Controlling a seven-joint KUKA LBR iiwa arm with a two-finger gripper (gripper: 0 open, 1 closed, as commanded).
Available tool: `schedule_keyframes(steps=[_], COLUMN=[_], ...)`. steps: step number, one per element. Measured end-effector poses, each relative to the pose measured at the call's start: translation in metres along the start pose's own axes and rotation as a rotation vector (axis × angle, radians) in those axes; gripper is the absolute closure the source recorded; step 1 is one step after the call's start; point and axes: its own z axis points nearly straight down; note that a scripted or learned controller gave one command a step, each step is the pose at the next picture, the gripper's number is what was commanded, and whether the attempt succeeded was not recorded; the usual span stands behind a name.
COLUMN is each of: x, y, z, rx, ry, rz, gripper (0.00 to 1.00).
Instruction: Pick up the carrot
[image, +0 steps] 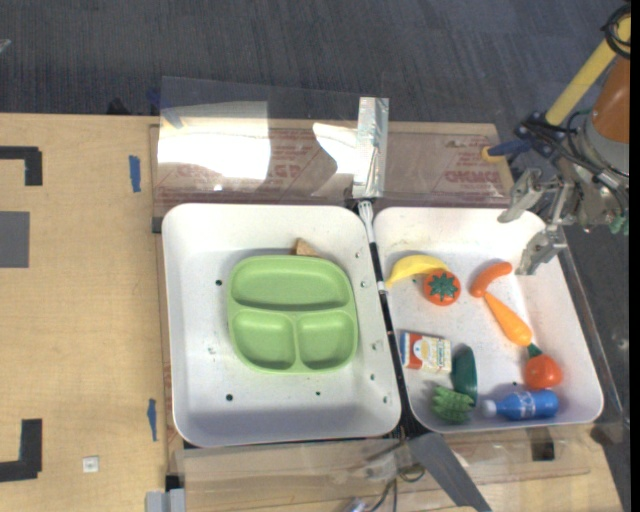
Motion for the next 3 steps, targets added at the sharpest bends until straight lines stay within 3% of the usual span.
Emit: schedule_keyframes(steps=[1,2,3], x=[0.017,0.087,0.082], y=[-0.008,-0.049,-0.047], z=[0.157,0.165,0.152], rx=[-0.004,0.002,0.006], ry=[0.015,-0.004,-0.016], rz=[0.036,-0.151,-0.153], gripper=[0.00,0.00,1.00])
